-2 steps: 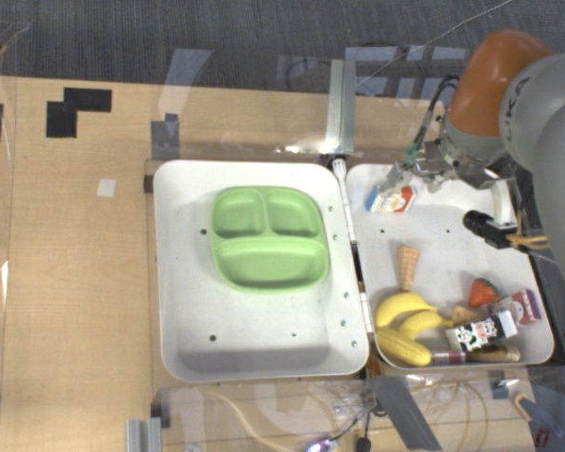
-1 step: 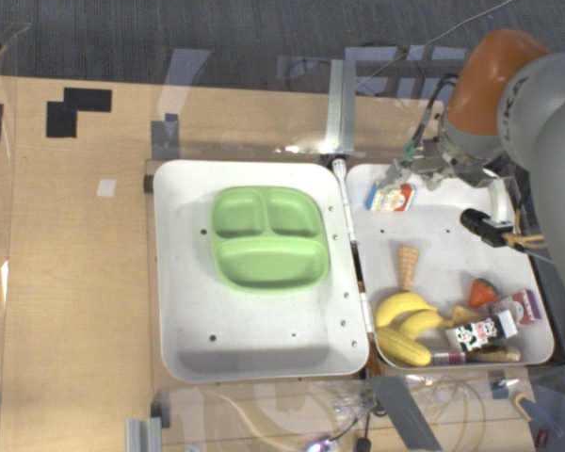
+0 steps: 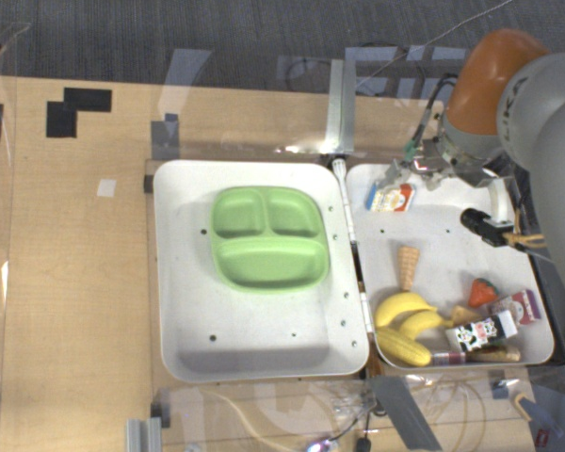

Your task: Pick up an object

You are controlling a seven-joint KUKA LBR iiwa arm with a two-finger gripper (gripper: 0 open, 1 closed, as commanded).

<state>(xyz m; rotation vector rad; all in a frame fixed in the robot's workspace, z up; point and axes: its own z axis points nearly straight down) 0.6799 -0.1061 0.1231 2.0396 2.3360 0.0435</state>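
The gripper [image 3: 402,172] hangs just above the small carton [image 3: 392,197]; grip state I cannot tell, so the pick seems not yet done.

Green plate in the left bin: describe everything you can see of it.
The green plate is a light green sectioned tray, plastic by its look, with rounded corners and three hollows: two smaller ones along its far side, one wide one along its near side. It lies flat, right way up, on the floor of the left bin, slightly toward the far right part. Nothing rests in it or touches it besides the bin floor. The gripper is away over the right bin.
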